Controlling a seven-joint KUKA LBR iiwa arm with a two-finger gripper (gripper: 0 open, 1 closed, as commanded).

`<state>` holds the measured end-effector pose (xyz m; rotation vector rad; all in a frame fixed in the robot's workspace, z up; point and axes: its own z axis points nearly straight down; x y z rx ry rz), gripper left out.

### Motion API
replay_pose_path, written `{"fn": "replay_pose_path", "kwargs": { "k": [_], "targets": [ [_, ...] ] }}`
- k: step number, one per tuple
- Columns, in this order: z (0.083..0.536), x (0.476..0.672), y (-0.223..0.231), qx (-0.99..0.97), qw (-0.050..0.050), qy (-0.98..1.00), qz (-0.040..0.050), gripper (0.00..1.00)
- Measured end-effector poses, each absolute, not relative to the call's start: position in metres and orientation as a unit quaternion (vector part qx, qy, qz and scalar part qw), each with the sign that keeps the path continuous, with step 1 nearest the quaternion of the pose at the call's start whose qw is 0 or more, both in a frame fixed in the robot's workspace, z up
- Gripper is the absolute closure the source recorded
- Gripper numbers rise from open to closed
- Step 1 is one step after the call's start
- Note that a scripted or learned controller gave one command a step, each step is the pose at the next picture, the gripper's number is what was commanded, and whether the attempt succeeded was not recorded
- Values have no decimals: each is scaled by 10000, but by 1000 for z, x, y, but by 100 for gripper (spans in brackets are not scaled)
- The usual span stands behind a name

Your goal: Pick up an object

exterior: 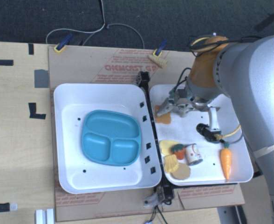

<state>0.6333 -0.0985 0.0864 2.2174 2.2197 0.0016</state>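
My gripper (167, 108) hangs low over the upper left corner of the right bin (235, 125), reaching in from the right. Directly below its tip lies a flat orange-brown slice (164, 119), partly covered by it. Whether the gripper touches the slice is unclear. Along the bin's front lie a yellow piece (167, 147), a small red and green item (178, 149), a little can (194, 154) on its side, a tan round disc (181, 172) and a ridged yellow chip (171, 162). An orange carrot (226, 164) lies at the front right.
The left bin (67, 125) holds a blue divided plate (111, 137) at its middle. A black divider (149, 125) runs between the two bins. The grey arm (253, 87) covers the right bin's far right side.
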Motion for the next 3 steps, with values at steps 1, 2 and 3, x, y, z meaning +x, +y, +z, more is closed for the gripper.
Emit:
{"fn": "replay_pose_path", "kwargs": {
  "k": [1,2,3],
  "targets": [
    [85,667,-102,7061,9,7081,7,0],
    [86,638,-101,7068,21,7074,4,0],
    [92,669,-97,7064,5,7078,7,0]
  ]
}}
